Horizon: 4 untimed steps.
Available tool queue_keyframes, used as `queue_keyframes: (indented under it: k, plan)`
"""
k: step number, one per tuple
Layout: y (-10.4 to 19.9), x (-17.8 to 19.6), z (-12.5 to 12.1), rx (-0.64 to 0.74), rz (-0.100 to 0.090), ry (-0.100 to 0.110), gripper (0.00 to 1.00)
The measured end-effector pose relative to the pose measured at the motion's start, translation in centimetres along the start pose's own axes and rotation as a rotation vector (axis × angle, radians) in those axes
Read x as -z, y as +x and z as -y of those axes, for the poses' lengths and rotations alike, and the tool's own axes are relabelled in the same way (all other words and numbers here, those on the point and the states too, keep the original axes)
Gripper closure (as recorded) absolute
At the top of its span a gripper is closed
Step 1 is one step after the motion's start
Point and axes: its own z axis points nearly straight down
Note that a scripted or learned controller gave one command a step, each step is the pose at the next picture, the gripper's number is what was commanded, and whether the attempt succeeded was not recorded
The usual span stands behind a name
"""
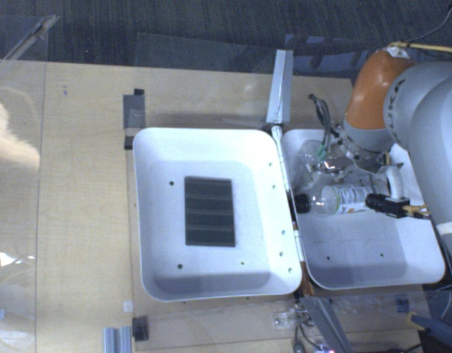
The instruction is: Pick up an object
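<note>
Clear plastic bottle (342, 199) lay on its side in the right-hand white bin (372, 263), with the gripper (330, 162) just above it in the frame.

The bottle's black cap (301, 202) pointed left, close to the wall nearest the left bin (159, 219), and its labelled body stretched toward the frame's right. The grey arm (424, 116), with its orange band (369, 94), came in from the upper right and put the gripper low over the bin's upper left part; whether it was parted or closed on anything was not discernible. Beside the gripper sat a second clear thing (312, 155), perhaps a cup, its outline lost in glare. A dark ribbed pad (209, 211) lay flat in the middle of the left bin, well apart from the bottle. A metal post (279, 87) stood on the wooden bench (71, 197) above the gap between the bins.
</note>
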Motion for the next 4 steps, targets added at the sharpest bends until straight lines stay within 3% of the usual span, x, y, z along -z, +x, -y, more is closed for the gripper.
queue_keyframes:
  k: [2,3,4]
  plan:
    - [-0.1,0.0,0.0,-0.001,-0.002,0.000,0.00]
    - [-1.3,-0.3,0.8,0.183,-0.022,0.008,0.00]
    - [-1.3,-0.3,0.8,0.183,-0.022,0.009,0.00]
